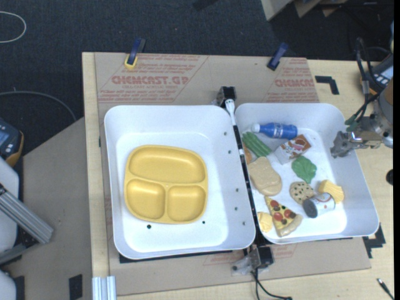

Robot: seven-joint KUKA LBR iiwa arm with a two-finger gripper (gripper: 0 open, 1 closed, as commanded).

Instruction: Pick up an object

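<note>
Bench [187,74] of pale board stamped with reddish lettering, held by two blue clamps along its far edge; dark carpet around it; cables trailing at left and at near centre.

Left bin [119,167], shallow, white, rounded corners, glossy plastic; in it a yellow divided tray [166,183], smooth moulded plastic, one wide compartment at the far side and two smaller at the near side, lying flat at the bin's middle.

Right bin [356,192], same make, touching the left along a black hinged seam; holds toy food in a loose cluster: blue bottle [275,130] with white cap, lying on its side at the far end; green pod-shaped piece [256,145] beside it; small red and white packet [295,146]; green leaf-shaped piece [304,167]; tan oval bread slice [265,177]; chocolate-chip cookie [300,191]; small can [314,206] on its side; yellow cheese wedge [332,191]; pizza slice [282,215] with red toppings at the near edge.

Gripper [342,145], grey metal, at the right bin's right rim, apart from the toys; cannot tell how its jaws stand.
</note>
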